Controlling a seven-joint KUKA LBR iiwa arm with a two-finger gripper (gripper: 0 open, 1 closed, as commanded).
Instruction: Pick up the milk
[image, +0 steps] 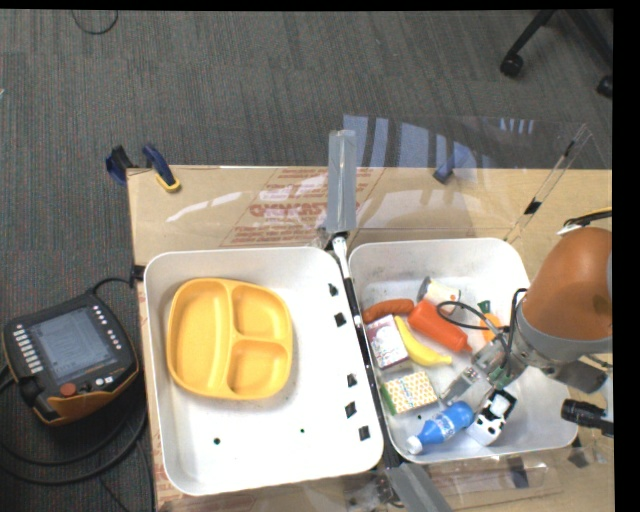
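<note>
Nearest me, along the near wall of the right bin (540, 440), a blue bottle (441, 424) with a white cap lies on its side. A small black-and-white object (491, 417) sits just to its right. A little farther in lies a small speckled yellow box (409, 391).

The arm (565, 300), grey with its orange band, comes in from the right over this bin. Its jaws hang low between the yellow box and the black-and-white object. From where I stand I cannot tell whether they are open or closed, and I see nothing held in them.

The milk (387, 342), a small white carton with red on it, lies flat on the left side of the right bin, close to the divide between the bins. It is apart from the jaws, to their left and a bit farther back. A banana (421, 345) lies just beside its right edge, with a carrot (438, 324) beyond that and a sausage (387, 308) just past the carton.

In the left bin (180, 450) rests a yellow divided plate (229, 338). Left of the bench (200, 215), on the floor, sits a control pendant (68, 355). At the far left corner of the bench are blue clamps (135, 163), and a clear panel (460, 180) stands behind the right bin.
</note>
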